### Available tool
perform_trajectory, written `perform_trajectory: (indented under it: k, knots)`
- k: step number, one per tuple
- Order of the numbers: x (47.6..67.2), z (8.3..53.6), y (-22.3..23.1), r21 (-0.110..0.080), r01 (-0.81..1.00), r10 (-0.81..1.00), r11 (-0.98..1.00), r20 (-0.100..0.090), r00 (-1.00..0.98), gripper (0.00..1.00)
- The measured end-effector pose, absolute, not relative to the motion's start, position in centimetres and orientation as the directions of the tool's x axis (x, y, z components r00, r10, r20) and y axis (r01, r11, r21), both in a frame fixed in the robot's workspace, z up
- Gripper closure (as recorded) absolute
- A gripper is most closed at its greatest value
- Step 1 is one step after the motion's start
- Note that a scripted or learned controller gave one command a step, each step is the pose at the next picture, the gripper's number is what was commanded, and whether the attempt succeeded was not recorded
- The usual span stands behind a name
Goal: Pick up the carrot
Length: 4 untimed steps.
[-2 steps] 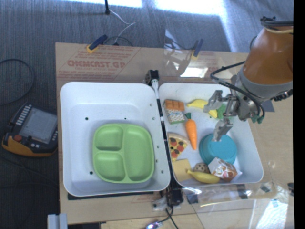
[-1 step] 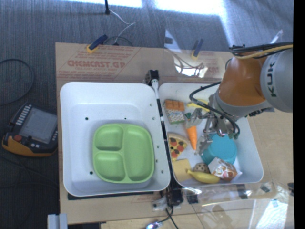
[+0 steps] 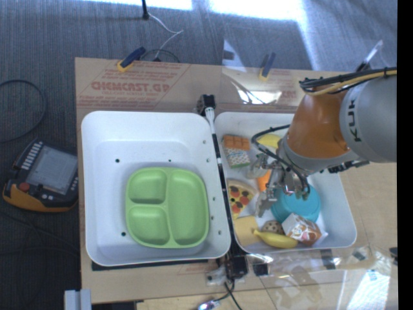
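Observation:
The carrot [image 3: 262, 181] shows as a small orange piece in the middle of the right bin [image 3: 345, 205], partly covered by the arm's wrist. My gripper [image 3: 276, 187] hangs low over the bin's middle, directly beside and above the carrot, between the pizza slice and the teal cup. The gripper's metal parts overlap the carrot's right side. I cannot make out whether the carrot sits inside the grip or just next to it.
Around the carrot lie a waffle-pattern box [image 3: 236, 142], a pizza slice [image 3: 239, 197], a teal cup [image 3: 298, 205], a banana [image 3: 277, 239], a cookie [image 3: 271, 226] and a wrapped packet [image 3: 303, 230]. The left bin [image 3: 103, 147] holds a green divided plate [image 3: 166, 206].

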<state>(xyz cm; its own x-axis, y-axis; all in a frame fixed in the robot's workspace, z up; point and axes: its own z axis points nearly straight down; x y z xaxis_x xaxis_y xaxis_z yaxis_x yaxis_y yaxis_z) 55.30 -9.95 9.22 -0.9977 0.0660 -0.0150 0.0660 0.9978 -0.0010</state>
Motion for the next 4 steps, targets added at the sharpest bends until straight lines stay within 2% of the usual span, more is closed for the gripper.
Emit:
perform_trajectory:
  k: [1, 2, 3, 4]
  knots:
    - [55.6, 10.4, -10.0, -0.005, 0.066, 0.066, 0.998, -0.027, -0.997, 1.00]
    - [49.3, 10.1, -11.7, -0.011, -0.175, -0.175, 0.985, -0.029, -0.984, 1.00]
    - [55.4, 24.4, -5.3, 0.001, 0.136, 0.136, 0.991, -0.012, -0.991, 1.00]
    - [50.6, 10.5, -9.2, -0.001, -0.255, -0.255, 0.967, -0.007, -0.967, 1.00]
